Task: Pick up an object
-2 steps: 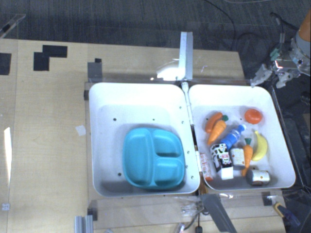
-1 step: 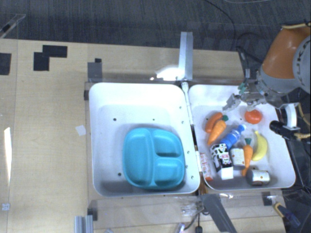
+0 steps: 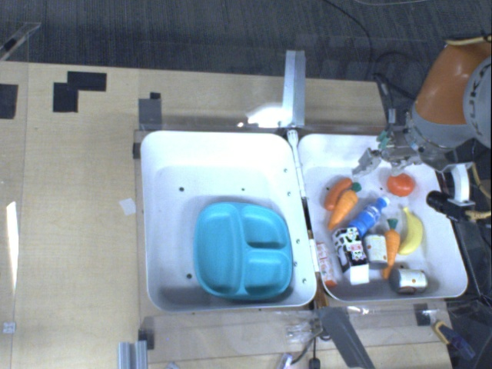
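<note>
While the tool (image 3: 382,156) hangs over the far part of the right bin (image 3: 453,271), whether it is spread or pressed together I cannot tell, and nothing shows in its grip. Just beside it lies a red tomato (image 3: 400,184); nearer the divider sit two carrots (image 3: 340,198), side by side and touching. Further out come a blue bottle (image 3: 367,216), a banana (image 3: 413,231), a third carrot (image 3: 392,249), a black-and-white carton (image 3: 350,245) and a metal can (image 3: 410,280), packed closely. The left bin (image 3: 165,206) carries a blue tray (image 3: 242,250). To do this pick well, I judge the tomato the best target: it stands nearest and somewhat apart, so the tool should centre above it, descend straight, and close only once low around it.
</note>
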### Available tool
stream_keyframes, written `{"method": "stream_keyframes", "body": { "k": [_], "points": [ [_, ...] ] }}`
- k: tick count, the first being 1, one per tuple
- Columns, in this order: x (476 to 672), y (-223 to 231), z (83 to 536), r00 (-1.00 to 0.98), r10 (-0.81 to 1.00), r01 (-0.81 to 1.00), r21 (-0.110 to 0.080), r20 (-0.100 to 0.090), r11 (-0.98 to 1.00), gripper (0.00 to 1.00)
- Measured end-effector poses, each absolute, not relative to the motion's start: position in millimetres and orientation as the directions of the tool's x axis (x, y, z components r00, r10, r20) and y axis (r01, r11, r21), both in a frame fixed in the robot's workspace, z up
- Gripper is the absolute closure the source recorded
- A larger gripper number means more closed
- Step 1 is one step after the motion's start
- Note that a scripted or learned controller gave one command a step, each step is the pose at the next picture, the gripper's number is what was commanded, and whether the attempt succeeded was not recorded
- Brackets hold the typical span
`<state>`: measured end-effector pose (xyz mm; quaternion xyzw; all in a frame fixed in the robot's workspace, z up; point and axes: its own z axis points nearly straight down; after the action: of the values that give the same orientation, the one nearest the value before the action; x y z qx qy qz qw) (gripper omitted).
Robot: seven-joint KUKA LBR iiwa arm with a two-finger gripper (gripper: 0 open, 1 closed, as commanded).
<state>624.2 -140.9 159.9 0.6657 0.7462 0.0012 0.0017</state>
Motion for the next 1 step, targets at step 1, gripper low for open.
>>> {"method": "stream_keyframes", "body": {
  "k": [1],
  "points": [
    [650.3, -145.1, 161.6, -0.148, 0.989, 0.989, 0.008, -0.003, 0.148, 0.0]
  ]
}}
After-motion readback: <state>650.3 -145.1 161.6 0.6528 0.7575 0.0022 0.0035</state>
